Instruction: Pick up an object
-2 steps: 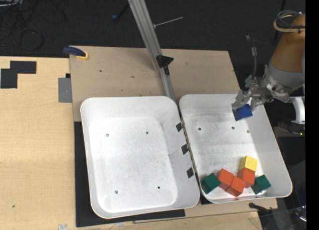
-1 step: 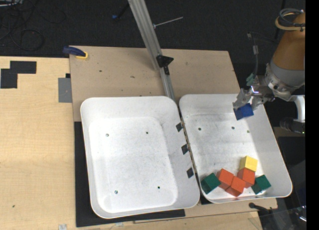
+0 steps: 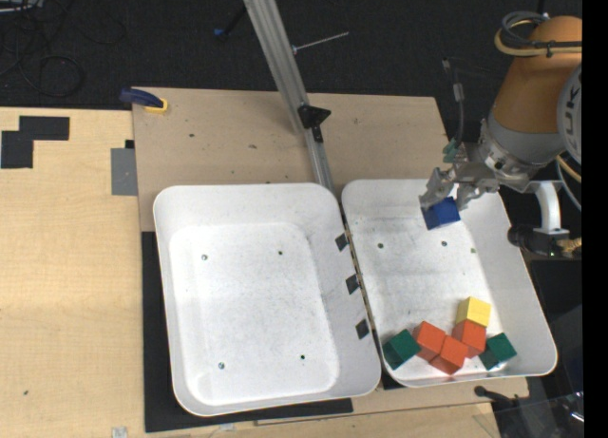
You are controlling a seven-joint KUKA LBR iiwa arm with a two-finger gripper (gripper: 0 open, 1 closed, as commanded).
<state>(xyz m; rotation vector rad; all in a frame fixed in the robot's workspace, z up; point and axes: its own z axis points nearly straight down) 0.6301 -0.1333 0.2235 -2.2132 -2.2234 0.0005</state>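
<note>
Looking down on the bench, I see the arm coming in from the right side, with its orange band above the wrist. The gripper hangs over the far part of the right bin, close to the far rim. Between its fingers I see a blue block, so the claw is clenched on this block. The block is tilted a little and seems lifted off the bin floor, but I cannot say how high.

At the near end of the same bin the other blocks lie in a small heap. A yellow block is the farthest of them. Just beside it, toward me, are orange blocks, touching each other. One green block lies at the left of the heap and another green block at the right, near the bin wall.

The left bin stands just beside the right one; black clips sit along the joint between them. A metal rail runs slanted from the far side of the bench down toward this joint.
</note>
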